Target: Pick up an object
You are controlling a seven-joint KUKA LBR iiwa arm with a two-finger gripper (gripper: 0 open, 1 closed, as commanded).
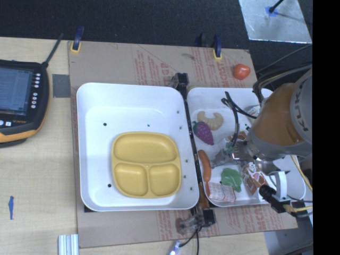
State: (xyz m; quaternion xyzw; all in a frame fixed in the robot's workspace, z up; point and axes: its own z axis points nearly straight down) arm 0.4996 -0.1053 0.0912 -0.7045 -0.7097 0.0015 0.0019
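Note:
The right white bin holds several small items. A tan cashew-shaped piece lies near its back, with a purple grape-like toy beside it. An orange sausage-shaped toy lies along the bin's left wall. A green toy and two wrapped packets sit at the front. My gripper hangs low over the bin's middle, just above the green toy and right of the orange toy. Nothing shows as held in it. The arm's orange band covers the bin's right part.
The left white bin bears a yellow divided plate. A red tomato-like toy lies on the cardboard behind the right bin. A teach pendant rests at the far left. Cables trail over the right bin.

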